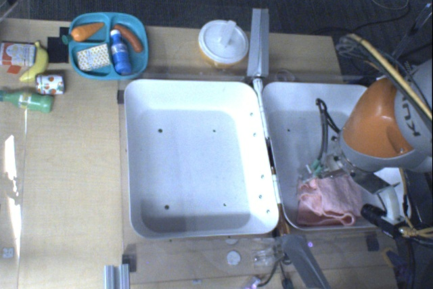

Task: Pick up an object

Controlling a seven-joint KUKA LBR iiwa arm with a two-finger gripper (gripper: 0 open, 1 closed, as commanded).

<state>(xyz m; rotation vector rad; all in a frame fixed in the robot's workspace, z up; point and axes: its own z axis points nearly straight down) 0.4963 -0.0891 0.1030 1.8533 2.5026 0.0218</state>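
Jaws: low in the right bin, at the cloth's upper edge; how far open, cannot tell.
Pink cloth: crumpled heap just below the jaws, in the bin's near corner.
Handling: probably light, soft, limp; will drape and slip.
Grip: pinch a raised fold near the top.

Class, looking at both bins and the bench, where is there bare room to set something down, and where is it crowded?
Bare: the left bin floor and the right bin far half. Crowded: its near end, with pink cloth under the tool, and the bench's far-left corner around the blue tray.
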